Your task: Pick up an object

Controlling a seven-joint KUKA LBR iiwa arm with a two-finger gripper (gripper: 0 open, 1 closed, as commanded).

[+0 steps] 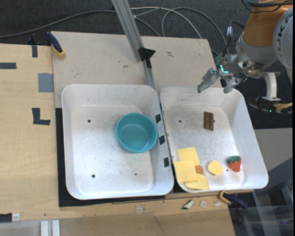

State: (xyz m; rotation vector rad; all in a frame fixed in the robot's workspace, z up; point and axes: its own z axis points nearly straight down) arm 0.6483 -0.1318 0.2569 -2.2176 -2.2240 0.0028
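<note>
My gripper [217, 84] hangs over the far rim of the right bin [246, 117], its two grey fingers spread apart with nothing between them. Below it in that bin lies a small brown block [208, 120]. Toward the bin's near side are yellow cheese-like slices [189, 168], a round yellow piece [215, 168] and a red strawberry [234, 163]. A teal bowl [136, 132] sits upright in the left bin [78, 132].
A slanted grey metal pole [132, 33] crosses the bench behind the bins. Cables trail over the dark floor at the back. A blue and yellow clamp [55, 43] rests at the bench's far left corner.
</note>
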